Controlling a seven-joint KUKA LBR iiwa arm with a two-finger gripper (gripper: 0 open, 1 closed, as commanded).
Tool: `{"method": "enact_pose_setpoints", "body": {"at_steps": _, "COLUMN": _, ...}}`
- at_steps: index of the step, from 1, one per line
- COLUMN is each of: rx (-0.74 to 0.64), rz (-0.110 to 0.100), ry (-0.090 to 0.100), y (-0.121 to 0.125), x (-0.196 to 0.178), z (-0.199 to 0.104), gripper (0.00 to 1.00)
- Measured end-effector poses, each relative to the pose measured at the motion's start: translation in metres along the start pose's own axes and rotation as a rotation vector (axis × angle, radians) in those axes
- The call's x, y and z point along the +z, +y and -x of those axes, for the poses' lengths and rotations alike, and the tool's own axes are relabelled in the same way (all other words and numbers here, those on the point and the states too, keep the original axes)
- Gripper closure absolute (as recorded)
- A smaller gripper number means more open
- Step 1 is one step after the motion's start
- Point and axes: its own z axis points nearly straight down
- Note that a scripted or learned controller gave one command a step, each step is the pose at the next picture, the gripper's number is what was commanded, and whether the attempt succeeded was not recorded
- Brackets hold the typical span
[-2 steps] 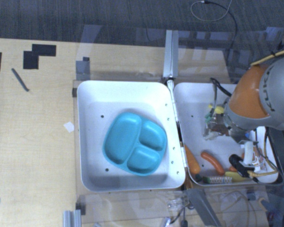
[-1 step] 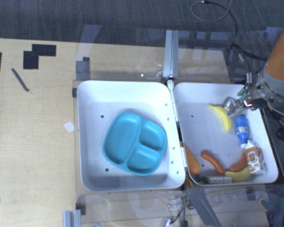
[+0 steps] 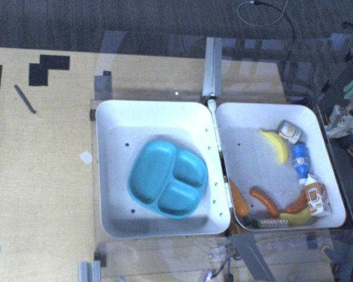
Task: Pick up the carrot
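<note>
Carrot (image 3: 239, 200) against right bin's (image 3: 317, 122) left wall

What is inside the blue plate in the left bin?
The blue plate shows three hollows, all plain blue, with no food in them. It rests on the floor of the left bin. The floor under the plate is covered.

No text, number or brand is legible. The can (image 3: 289, 132), the blue bottle (image 3: 300, 161) and the small carton (image 3: 316, 198) in the right bin (image 3: 322, 135) carry printed labels, but the print is too small and blurred to read. The bench (image 3: 41, 175) bears black markers without characters.
</note>
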Motion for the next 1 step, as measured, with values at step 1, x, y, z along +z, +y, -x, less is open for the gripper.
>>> {"method": "enact_pose_setpoints", "body": {"at_steps": 1, "rx": 0.270, "rz": -0.006, "ry": 0.000, "y": -0.0042, "x": 0.0993, "z": -0.0425, "gripper": 1.00}}
